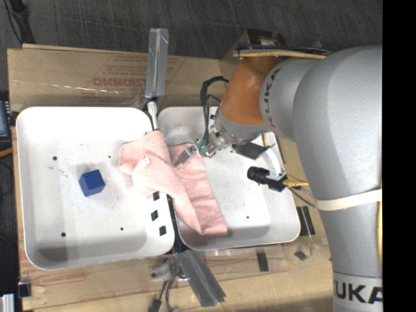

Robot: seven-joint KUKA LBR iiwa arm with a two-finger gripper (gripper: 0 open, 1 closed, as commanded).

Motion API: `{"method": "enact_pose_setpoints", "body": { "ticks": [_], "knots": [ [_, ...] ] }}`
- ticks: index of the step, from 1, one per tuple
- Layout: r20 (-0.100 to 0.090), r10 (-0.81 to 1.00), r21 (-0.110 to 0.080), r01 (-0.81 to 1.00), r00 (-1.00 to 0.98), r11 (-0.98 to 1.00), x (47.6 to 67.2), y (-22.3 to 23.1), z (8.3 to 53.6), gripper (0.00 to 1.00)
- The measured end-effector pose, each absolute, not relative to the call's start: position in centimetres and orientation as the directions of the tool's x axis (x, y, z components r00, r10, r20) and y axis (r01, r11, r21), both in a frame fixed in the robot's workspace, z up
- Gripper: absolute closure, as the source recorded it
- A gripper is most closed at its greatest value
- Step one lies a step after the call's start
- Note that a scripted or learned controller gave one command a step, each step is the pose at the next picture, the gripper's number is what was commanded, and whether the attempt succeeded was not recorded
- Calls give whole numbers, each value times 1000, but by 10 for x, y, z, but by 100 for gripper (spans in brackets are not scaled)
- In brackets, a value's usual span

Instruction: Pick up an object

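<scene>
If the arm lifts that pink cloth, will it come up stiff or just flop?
Probably floppy: the pink cloth lies crumpled and drapes over the divider between both bins. It would likely sag and trail from one pinch. It looks thin, so probably light, though it may drag on the left bin rim.

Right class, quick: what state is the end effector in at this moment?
End effector: at the pink cloth draped across both bins; open or closed cannot be told.

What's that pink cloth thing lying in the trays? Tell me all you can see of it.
The pink cloth looks like soft, towel-like fabric, crumpled and folded. It drapes over the divide where the left bin and the right bin meet, one bunched end in the left, a longer strip running down into the right. The claw sits at its upper edge. The blue cube lies apart from it.
</scene>
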State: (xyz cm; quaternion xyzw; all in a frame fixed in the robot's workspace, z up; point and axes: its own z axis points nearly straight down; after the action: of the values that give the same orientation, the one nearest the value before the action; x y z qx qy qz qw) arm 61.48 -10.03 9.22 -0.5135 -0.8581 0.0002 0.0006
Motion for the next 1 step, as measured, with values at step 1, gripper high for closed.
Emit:
{"method": "enact_pose_setpoints", "body": {
  "ticks": [1],
  "knots": [
    [0, 880, -3, 880, -475, 475, 615, -101, 102, 100]
  ]
}}
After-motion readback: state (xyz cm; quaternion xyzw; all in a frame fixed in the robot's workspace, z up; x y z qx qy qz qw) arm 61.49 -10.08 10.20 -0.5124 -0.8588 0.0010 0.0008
